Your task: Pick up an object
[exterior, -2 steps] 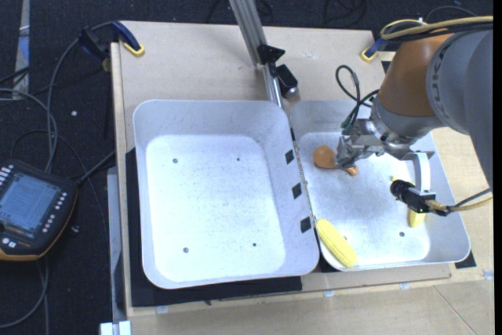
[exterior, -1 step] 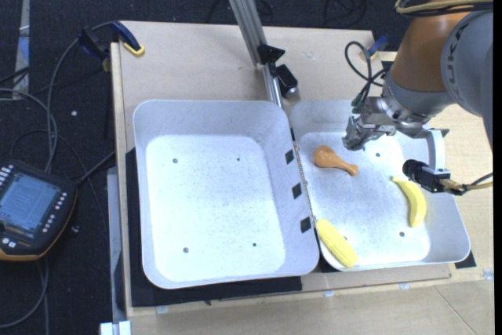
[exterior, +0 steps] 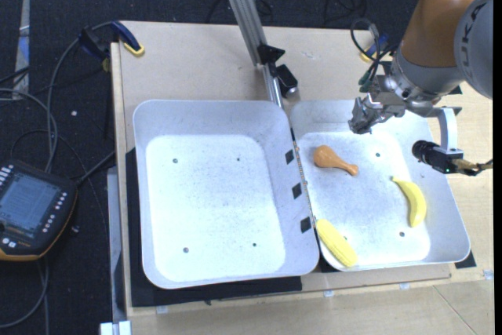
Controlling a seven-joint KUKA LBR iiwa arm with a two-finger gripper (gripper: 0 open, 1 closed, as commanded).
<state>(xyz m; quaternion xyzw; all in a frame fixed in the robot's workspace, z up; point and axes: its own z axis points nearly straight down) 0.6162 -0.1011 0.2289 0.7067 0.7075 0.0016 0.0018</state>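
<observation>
One drumstick [exterior: 336,161] in right bin [exterior: 439,247], near tool [exterior: 362,121], apart.

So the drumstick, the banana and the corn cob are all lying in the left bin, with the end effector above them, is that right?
Not quite: the camera view shows the drumstick, banana and corn cob lying in the right bin, not the left. The end effector is above them.

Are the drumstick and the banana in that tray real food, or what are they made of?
Probably plastic toys. The drumstick is one even orange-brown with a smooth surface. The banana is uniform bright yellow, without spots. The white tray looks like thin moulded plastic, scuffed grey.
</observation>
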